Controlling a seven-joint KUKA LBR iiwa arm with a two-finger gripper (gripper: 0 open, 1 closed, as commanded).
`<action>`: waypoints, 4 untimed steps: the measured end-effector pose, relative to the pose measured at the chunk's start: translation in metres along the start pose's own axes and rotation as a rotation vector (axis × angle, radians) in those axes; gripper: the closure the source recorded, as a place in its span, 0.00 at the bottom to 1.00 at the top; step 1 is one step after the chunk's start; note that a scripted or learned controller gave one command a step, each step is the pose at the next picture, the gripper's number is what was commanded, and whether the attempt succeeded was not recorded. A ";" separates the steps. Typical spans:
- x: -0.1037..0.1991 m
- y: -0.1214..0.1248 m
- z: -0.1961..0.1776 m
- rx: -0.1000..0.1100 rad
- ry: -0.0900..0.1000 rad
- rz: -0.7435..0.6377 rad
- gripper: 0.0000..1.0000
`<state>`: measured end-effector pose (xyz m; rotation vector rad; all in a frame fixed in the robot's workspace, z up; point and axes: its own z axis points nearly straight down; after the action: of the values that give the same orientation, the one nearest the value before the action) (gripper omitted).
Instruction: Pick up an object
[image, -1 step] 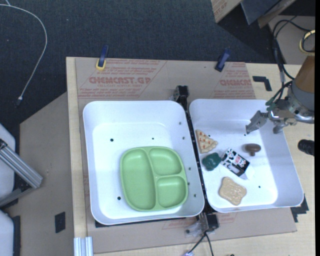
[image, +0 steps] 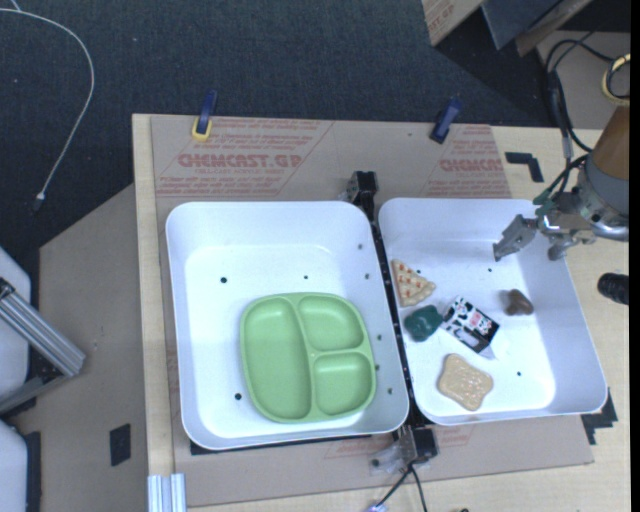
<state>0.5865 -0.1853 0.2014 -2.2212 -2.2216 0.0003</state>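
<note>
My gripper (image: 530, 237) hangs spread and empty above the right bin (image: 570, 395), since the small brown piece (image: 517, 301) lies below.

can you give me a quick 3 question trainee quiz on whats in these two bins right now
1. True or false: the green divided plate lies in the left bin.
2. Which item lies nearest the gripper? A) small brown lump B) tan toast-shaped piece C) dark green object
3. Fill in: the plate has ___ compartments.

Key: 1 true; 2 A; 3 three
</note>
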 end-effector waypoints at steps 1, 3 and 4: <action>0.003 -0.008 0.046 0.005 0.002 0.000 0.00; 0.004 -0.011 0.117 0.003 0.001 0.000 0.00; 0.004 -0.011 0.106 0.000 0.000 0.000 1.00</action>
<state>0.5759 -0.1816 0.0951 -2.2215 -2.2216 -0.0003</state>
